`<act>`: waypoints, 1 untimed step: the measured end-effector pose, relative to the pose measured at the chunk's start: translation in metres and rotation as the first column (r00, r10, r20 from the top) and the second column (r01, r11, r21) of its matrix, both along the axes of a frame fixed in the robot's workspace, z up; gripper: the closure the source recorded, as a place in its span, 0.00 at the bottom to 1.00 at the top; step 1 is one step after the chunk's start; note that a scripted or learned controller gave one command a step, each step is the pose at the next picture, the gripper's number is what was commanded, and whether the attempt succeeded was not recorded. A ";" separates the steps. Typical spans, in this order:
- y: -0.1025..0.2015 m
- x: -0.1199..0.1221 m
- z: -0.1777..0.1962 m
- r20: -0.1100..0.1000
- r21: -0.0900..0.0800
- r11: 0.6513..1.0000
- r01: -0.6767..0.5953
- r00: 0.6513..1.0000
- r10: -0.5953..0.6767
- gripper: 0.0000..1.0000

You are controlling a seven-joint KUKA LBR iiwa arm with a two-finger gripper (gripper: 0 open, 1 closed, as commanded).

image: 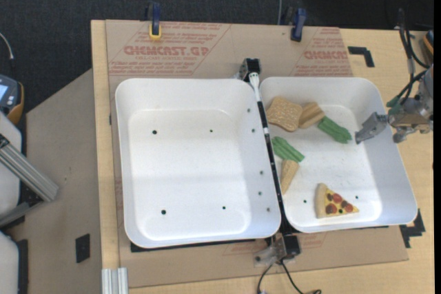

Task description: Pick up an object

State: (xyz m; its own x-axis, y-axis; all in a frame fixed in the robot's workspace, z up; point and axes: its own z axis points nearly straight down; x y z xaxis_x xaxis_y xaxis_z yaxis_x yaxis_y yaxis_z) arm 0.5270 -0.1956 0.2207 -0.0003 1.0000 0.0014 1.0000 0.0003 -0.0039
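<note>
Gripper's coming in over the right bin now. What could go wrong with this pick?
The gripper sits near the right bin's wall, so descending here may clip the rim. The bread slices overlap, as do the green piece and the wedge beneath it, so a grab there may slip or drag both.

The arm is cut off by the view's right edge, so just its gripper (375,126) and a tangle of cables reach over the right bin (386,169); whether its fingers are parted is too small to tell. A tan wedge (288,174) lies partly under a green piece (286,148). Printing on the cardboard sheet (165,48) is partly covered by the bins.
</note>
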 end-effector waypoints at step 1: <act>-0.031 -0.051 -0.018 -0.004 0.000 1.000 0.006 1.000 -0.006 0.00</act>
State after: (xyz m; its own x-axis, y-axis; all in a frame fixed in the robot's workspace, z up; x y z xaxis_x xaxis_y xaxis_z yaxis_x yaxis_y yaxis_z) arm 0.4763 -0.2265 0.2028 0.0052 1.0000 0.0016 1.0000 -0.0052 -0.0078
